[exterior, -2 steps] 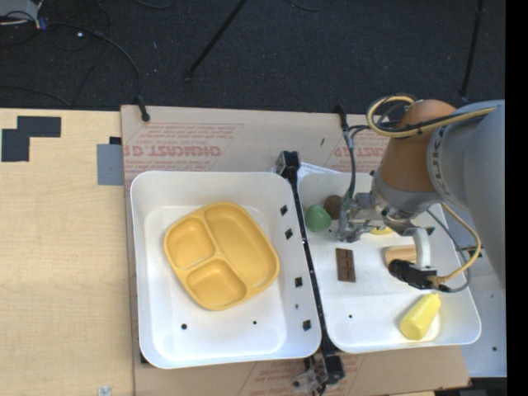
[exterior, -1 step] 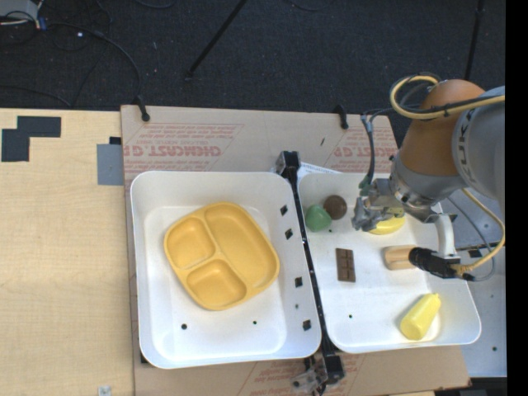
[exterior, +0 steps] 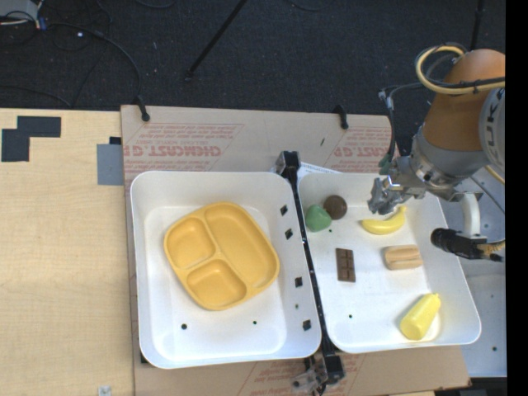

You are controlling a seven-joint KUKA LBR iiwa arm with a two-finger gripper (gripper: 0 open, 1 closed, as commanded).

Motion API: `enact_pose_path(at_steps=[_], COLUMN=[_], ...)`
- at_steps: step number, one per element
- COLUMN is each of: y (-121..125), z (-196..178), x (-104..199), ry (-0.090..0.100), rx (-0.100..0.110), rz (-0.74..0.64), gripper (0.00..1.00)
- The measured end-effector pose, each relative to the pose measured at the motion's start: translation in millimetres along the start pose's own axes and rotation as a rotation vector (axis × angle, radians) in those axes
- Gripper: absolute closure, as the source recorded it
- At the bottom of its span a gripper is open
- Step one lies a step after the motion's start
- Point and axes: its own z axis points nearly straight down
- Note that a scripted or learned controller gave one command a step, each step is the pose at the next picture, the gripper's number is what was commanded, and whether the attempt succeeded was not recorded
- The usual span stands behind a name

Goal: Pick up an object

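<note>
Two shallow white bins sit side by side on the pale wooden desk [exterior: 58,262], over a sheet of brown cardboard [exterior: 214,143]. The left white bin [exterior: 153,337] holds a yellow three-compartment plastic plate [exterior: 220,254], lying tilted near the bin's centre with bare floor on all sides. A black divider strip [exterior: 301,254] marks the shared edge between the bins. In the right white bin [exterior: 462,328], a green rounded object [exterior: 318,217] lies just beside the divider, touching a dark brown ball [exterior: 335,206]. A dark brown rectangular bar [exterior: 346,264] lies near mid-floor, well apart from the walls. A yellow banana [exterior: 384,223] lies toward the far wall; the metal gripper [exterior: 386,195] of the grey and orange arm [exterior: 462,114] stands directly above its upper edge. Whether the fingers are wide or narrow cannot be told. A tan wooden block [exterior: 402,257] lies below the banana, and a yellow plastic bottle-shaped object [exterior: 420,316] lies near the right bin's near-right corner.
</note>
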Motion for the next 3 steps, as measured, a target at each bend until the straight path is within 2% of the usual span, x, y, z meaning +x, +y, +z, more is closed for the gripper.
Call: enact_pose_path(at_steps=[1, 3], y=[1.2, 0.5], z=[-53.0, -54.0], x=[-1.0, 111.3], ry=[0.000, 0.004], rx=[0.001, 0.008], rz=[-0.002, -0.006], gripper=[1.00, 1.00])
